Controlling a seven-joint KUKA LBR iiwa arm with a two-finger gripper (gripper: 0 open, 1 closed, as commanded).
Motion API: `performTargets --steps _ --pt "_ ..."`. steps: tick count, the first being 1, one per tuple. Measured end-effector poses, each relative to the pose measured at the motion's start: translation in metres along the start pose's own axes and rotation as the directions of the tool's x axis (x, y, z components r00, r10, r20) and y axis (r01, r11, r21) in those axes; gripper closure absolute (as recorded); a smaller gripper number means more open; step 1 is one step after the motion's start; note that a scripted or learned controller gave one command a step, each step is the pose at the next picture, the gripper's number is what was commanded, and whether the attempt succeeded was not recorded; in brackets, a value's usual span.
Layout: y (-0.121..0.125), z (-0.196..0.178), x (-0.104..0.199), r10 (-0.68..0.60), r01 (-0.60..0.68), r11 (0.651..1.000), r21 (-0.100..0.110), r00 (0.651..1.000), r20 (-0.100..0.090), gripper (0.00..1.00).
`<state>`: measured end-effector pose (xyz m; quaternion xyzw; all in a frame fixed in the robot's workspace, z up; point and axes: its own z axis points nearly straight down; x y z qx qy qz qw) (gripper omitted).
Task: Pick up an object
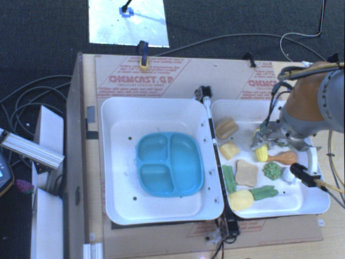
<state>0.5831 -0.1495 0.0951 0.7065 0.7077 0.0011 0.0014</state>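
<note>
My gripper (262,140) hangs low in the right bin (318,201), right over the top end of a yellow corn cob (262,155). An orange drumstick (284,157) lies just right of the corn, and a green broccoli (272,170) sits below it. Towards the bin's left side lie a tan bread roll (226,127), a yellow cheese wedge (229,150), a toast slice (247,173) and a green pod (228,178). At the front are a yellow lemon (241,200) and a green vegetable (264,192). I see nothing lifted by the gripper.
The left bin (121,112) holds a blue divided plate (168,163). A ridge (214,150) separates the two bins. The arm's grey and orange body (312,101) covers the right bin's far right corner.
</note>
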Motion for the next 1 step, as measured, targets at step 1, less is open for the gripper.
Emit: performTargets --steps 1 --pt "0.0242 -0.0782 0.0584 -0.002 0.002 1.0 -0.001 1.0 -0.001 1.0"
